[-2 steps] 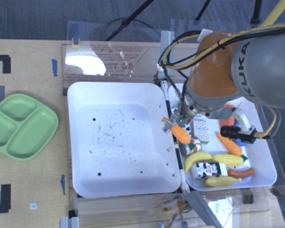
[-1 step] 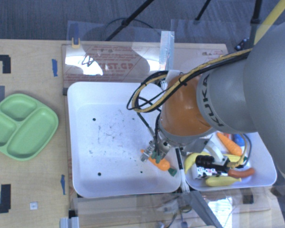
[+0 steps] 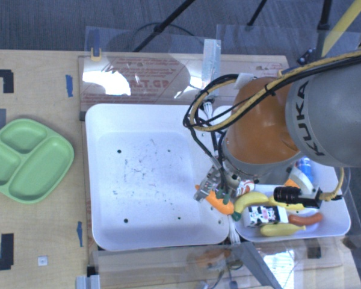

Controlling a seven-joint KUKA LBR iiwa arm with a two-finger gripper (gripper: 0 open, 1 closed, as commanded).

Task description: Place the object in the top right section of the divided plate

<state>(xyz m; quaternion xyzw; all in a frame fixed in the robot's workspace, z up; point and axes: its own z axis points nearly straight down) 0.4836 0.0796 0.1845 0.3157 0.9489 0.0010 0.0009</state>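
Camera view: the gripper (image 3: 213, 188) is lowered at the left bin's (image 3: 108, 125) right wall, beside an orange carrot-like object (image 3: 219, 201), presumably for picking; finger state cannot be told, and the green divided plate (image 3: 29, 160) lies well left of that bin

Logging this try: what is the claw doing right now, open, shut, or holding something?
Claw: low at the seam between the two bins, right over an orange carrot-like toy; whether it grips it cannot be told.

The grey KUKA arm (image 3: 334, 110) bears black lettering, an orange band (image 3: 256, 125), and looping black-and-yellow cables (image 3: 200, 110).
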